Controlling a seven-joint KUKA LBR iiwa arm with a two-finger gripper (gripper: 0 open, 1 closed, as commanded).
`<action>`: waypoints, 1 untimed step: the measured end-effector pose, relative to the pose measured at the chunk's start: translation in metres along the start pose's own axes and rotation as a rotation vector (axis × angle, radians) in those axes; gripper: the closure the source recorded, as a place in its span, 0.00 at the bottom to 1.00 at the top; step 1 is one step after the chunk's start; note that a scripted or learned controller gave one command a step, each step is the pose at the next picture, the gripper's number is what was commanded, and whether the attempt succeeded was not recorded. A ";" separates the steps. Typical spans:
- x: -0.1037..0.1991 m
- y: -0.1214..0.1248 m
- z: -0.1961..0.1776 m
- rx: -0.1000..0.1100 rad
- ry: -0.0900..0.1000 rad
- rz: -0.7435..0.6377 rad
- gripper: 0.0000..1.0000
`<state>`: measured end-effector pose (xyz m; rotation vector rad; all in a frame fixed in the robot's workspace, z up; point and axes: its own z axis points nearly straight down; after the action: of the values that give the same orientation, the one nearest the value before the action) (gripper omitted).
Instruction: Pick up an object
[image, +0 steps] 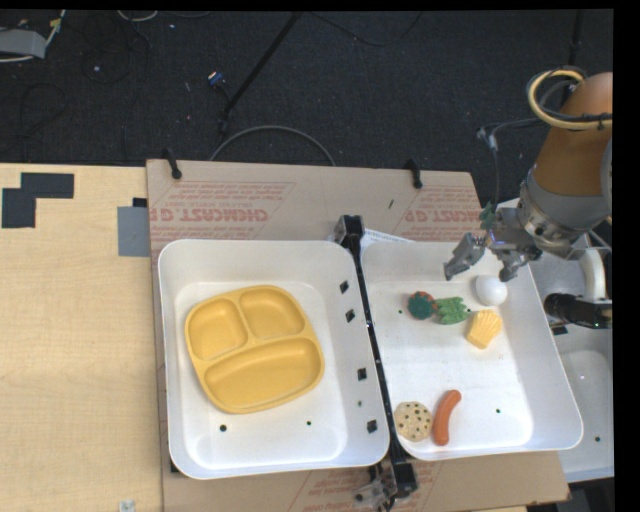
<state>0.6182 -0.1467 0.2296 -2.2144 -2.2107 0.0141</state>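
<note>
Hovering over the far end of the right-hand shallow white bin (560, 400), the grey two-finger gripper (487, 256) is seen with fingers spread and nothing between them. A small white egg-shaped object (490, 290) lies just below it, beside a yellow corn piece (484, 328) and a green-and-red vegetable toy (437, 307). The spread is judged to be set for closing on the egg.

Arm (570, 160) enters from the right, orange band above the wrist, wrist angled down and left. Gripper (488, 263) hangs below it, fingers (461, 259) spread apart, pointing downward. Nothing sits between the fingers.
</note>
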 end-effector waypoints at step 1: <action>0.000 0.002 -0.007 -0.012 -0.002 -0.002 0.00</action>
<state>0.6207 -0.1467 0.2365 -2.2193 -2.2194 0.0029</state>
